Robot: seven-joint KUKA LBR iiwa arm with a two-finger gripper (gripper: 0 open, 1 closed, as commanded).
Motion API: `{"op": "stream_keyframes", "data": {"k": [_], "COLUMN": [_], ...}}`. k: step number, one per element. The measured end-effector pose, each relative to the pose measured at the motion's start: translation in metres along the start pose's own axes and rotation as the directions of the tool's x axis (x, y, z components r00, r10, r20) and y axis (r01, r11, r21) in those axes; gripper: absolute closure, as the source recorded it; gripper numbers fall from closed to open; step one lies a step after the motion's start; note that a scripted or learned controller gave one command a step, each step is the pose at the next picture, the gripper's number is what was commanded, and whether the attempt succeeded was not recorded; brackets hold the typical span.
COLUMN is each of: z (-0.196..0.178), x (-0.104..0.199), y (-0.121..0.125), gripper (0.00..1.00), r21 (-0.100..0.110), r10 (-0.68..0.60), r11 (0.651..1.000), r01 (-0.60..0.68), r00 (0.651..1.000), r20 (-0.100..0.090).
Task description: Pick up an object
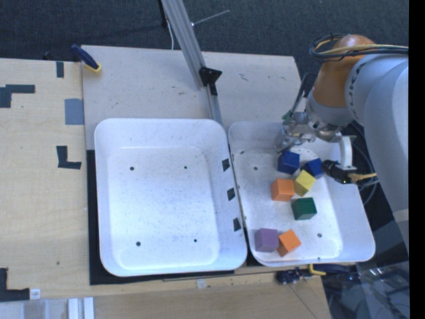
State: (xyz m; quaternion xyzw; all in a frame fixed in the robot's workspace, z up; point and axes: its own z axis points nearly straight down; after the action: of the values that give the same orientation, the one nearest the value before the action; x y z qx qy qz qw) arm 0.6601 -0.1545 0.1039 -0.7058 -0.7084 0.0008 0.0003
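The right bin (pixel 332 244) holds several small blocks. A dark blue block (pixel 288 162) lies near its top, with another blue block (pixel 314 167) and a yellow block (pixel 305 181) to its right. An orange block (pixel 282 189) and a green block (pixel 304 208) lie lower. A purple block (pixel 266 239) and a second orange block (pixel 289 242) sit near the bin's front edge. My gripper (pixel 293 140) hangs just above the dark blue block at the bin's upper right. Nothing shows between its fingers.
The left bin (pixel 159 198) sits beside the right one. A grey metal rail (pixel 189 42) runs diagonally from the top toward the bins' junction. The grey arm (pixel 372 98) with its orange band fills the right side. A blue and yellow tool (pixel 86 57) lies at upper left.
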Motion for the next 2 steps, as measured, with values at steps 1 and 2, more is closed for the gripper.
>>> {"op": "stream_keyframes", "data": {"k": [1,2], "z": [-0.052,-0.1], "x": [0.0,0.001], "y": [-0.009,-0.008], "gripper": [1.0,1.0], "r21": [-0.005,-0.006], "r10": [0.003,0.002], "r11": [1.0,1.0], "r01": [-0.003,-0.002], "r00": [1.0,1.0], "r20": [0.0,0.0]}}
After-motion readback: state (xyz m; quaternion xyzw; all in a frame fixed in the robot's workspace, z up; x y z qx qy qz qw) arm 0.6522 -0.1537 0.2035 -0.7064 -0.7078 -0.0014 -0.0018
